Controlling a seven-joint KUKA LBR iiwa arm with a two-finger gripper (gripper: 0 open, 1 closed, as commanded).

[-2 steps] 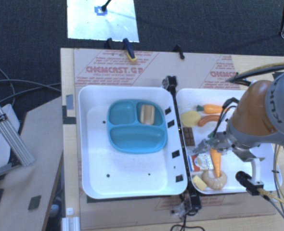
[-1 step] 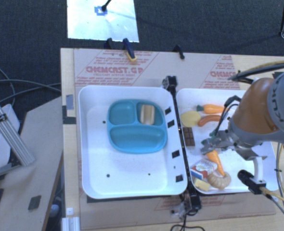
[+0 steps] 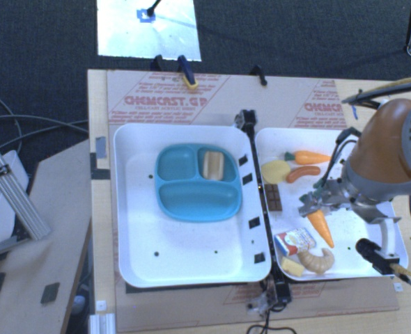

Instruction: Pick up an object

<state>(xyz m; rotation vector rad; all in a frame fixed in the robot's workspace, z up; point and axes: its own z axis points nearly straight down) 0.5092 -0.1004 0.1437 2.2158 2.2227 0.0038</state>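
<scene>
The camera view shows the arm's hand [image 3: 315, 206] low in the right bin [image 3: 385, 270], just above the top of an orange toy carrot [image 3: 322, 229] lying near the bin's middle, though I cannot tell whether it grips anything, while a blue divided plate [image 3: 191, 200] sits in the left bin [image 3: 143, 256].

Divided plate [image 3: 191, 204] in left bin [image 3: 139, 256], bread [image 3: 213, 164] in plate's right rear compartment; carrot [image 3: 321, 228] in right bin [image 3: 345, 136].
</scene>
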